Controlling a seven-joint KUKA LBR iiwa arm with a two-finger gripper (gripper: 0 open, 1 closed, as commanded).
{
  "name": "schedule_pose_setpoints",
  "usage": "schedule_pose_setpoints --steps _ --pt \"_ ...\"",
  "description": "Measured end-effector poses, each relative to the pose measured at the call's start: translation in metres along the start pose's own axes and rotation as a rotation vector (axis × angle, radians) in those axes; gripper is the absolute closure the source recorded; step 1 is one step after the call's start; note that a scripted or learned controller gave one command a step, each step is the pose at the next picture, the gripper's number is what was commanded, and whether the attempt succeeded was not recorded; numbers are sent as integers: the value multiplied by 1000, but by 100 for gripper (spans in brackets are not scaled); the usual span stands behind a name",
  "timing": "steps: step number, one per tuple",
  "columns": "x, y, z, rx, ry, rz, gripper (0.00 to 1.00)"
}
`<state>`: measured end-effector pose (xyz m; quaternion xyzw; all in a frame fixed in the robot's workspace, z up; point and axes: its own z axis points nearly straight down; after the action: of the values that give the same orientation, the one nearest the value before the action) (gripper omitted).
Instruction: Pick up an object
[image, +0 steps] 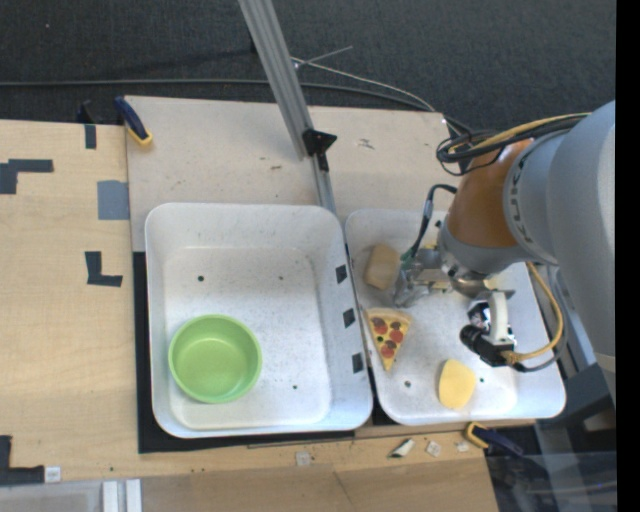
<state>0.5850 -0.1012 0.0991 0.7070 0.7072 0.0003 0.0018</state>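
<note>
Reaching in from the right, the arm (560, 200) hangs over the right bin (530, 400), its orange band above the wrist and the gripper (408, 285) pointing left and down into the bin's upper left part. Whether the gripper is apart or together I cannot tell; its tip is small and dark against the white floor, and nothing shows clamped in it. Just to the left of the tip lies a tan block (381, 266), close to the gripper and perhaps touching it; the view does not settle that. Below both lies a pizza slice (388, 336), its point turned toward the near edge, near the bin's left wall and apart from the gripper. A yellow piece (457, 384) sits further right, close to the near rim, well apart from the slice. Black cable loops from the wrist down beside it.

The left bin (200, 225) holds a green bowl (215, 358), upright, in its near left corner. A grey pole (290, 95) slants down from the top of the view and ends at the gap between the two bins. Both bins rest on a pale bench (60, 300) marked with grey tape.
</note>
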Motion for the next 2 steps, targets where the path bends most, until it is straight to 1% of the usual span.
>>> schedule_pose_setpoints --steps 1,2 --pt "7 9 -53 2 4 -2 100" --pt "6 12 -116 1 3 -1 100"
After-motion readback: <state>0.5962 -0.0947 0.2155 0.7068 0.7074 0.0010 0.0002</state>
